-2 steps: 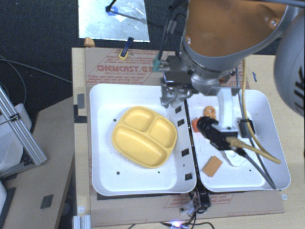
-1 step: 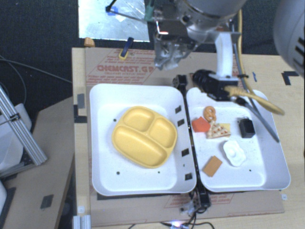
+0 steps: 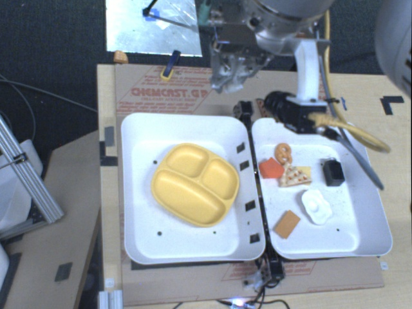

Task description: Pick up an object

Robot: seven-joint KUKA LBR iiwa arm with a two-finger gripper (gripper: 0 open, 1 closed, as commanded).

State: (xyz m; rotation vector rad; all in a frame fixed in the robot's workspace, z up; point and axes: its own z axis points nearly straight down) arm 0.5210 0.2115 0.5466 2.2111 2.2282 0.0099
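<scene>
Nearest the camera, at the front edge of the worktop [image 3: 109,172], sit two shallow white bins side by side: the left bin [image 3: 138,230] and the right bin [image 3: 360,234], touching along a shared inner edge.

Left bin, contents: one item. A yellow divided tray [image 3: 195,184] with three compartments lies near the middle of the bin, turned at a slant to the bin's walls. Nothing lies in its compartments.

Right bin, contents: six items, all loose and apart from the gripper.
- One tan cracker-like square [image 3: 287,223], near the front inner corner.
- One white fried-egg toy [image 3: 315,206], just beside the cracker, toward the middle.
- One pizza-slice toy [image 3: 296,176], near the inner edge.
- One red block [image 3: 271,168], touching or just beside the pizza slice.
- One pretzel toy [image 3: 282,151], behind the red block.
- One small black block [image 3: 333,172], toward the middle of the bin.

The gripper [image 3: 233,76] hangs above the worktop's rear edge, behind both bins, over printed cardboard [image 3: 161,92]. Whether its fingers are open or closed cannot be told; nothing is seen between them.

One blue-and-yellow clip [image 3: 171,64] lies at the cardboard's rear edge.
</scene>
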